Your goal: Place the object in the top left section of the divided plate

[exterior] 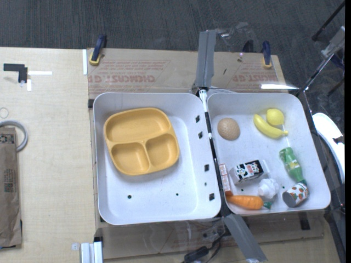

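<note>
At the scene's right edge we see a pale grey, rounded stretch of what we take to be the arm, about midway between far and near. It lies low and well off to the right side. We cannot make out its wrist or its pose beyond that.
</note>
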Robot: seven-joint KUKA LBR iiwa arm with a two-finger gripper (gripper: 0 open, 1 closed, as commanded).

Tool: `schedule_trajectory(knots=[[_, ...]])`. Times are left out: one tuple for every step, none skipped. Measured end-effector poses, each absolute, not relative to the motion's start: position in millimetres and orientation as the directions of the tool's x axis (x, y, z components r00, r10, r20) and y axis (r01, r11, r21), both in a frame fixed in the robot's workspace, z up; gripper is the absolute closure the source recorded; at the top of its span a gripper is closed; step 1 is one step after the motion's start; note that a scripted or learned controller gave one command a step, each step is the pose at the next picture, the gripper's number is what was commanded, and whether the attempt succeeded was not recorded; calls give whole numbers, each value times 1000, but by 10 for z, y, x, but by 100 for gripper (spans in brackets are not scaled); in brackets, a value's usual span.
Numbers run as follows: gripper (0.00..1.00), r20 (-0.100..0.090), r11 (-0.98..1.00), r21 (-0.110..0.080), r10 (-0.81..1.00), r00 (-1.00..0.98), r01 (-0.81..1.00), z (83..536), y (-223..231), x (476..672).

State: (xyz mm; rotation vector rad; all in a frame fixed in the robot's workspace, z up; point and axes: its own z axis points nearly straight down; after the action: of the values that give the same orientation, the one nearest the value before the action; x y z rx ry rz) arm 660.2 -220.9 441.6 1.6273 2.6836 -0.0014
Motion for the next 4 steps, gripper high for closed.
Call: schedule_trajectory(knots=[[0,-1,653,0,758,-653,758,3170,-2222,5944],[0,-4,789,1,614,-789,614,4051,-2010,6221],[0,-5,813,1,583,-813,583,4423,-2221,6518],[0,-1,770,0,638,-770,638,3243,-2222,5540]])
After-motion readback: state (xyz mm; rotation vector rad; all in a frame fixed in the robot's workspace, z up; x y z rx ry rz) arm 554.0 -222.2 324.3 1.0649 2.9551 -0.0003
